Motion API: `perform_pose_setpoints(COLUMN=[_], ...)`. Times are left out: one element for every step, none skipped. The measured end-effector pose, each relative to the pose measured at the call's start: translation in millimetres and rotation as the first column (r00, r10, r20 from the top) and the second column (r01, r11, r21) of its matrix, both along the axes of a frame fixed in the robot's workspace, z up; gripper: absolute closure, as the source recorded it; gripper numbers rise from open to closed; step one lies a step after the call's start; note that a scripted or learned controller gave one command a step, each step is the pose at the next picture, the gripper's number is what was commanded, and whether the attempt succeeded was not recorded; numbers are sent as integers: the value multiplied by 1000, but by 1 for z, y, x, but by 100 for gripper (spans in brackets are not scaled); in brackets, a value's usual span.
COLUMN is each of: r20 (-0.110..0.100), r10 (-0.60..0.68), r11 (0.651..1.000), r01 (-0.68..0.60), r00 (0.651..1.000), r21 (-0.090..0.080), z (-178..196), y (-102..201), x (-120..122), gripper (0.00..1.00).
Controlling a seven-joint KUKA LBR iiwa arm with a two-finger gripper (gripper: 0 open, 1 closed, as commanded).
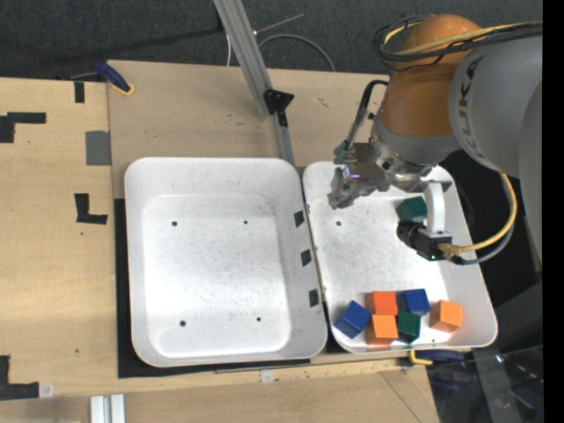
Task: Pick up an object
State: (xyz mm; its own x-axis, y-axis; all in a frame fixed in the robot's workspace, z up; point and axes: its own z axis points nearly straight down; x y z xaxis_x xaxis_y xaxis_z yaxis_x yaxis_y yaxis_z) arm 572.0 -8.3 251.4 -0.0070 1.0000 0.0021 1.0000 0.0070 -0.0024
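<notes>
the pincer (345, 192), a dark grey two-finger metal tool under the grey arm with its orange band (427, 69), hangs over the upper left part of the right shallow white plastic bin (352, 245); whether its tips are released or clenched i cannot tell, since they blur into one dark shape, and no block shows between them.

the things to pick lie in that right bin. a dark green block (411, 208) sits at about 3 o'clock from the pincer, near it, partly hidden by the wrist's white bracket. the rest cluster along the bin's lower edge, at about 5 o'clock from the pincer and well apart from it: a blue cube (352, 318) at the cluster's left, an orange cube (384, 302) and a second orange cube (384, 327) just below it, a blue block (416, 300) at 3 o'clock of the upper orange one, a dark green cube (408, 324) below that blue block, and an orange cube (448, 315) at the far right.

at 9 o'clock of the right bin, just beside it, lies the left shallow white plastic bin (141, 236). both rest on the tan wooden bench (53, 263). a grey metal pole (251, 55) slants in from 12 o'clock toward the gap between the bins.
</notes>
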Motion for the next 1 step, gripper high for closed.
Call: perform_pose_setpoints(r20=[-1], r10=[0], r11=[1000], r01=[0], r00=[1000], r21=[0], z=[-3], y=[52], x=[-23], gripper=[100])
